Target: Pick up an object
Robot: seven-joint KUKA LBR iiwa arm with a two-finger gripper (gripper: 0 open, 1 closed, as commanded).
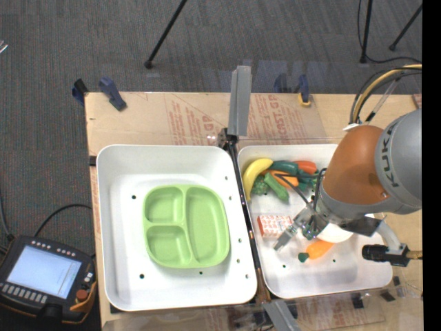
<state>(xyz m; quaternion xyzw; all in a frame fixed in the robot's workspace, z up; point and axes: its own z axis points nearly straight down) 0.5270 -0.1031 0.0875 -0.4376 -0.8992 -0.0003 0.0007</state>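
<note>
Several toys lie in the right bin: an orange carrot just beside the fingers, a red-and-white box, a banana and green and red vegetables at the far side. The gripper hangs low over them, fingers spread apart, gripping nothing. A green divided plate sits in the left bin.

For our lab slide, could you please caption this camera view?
KUKA arm's pincer hovers over toy food in the right bin, beside a carrot; green divided tray in the left bin.
</note>
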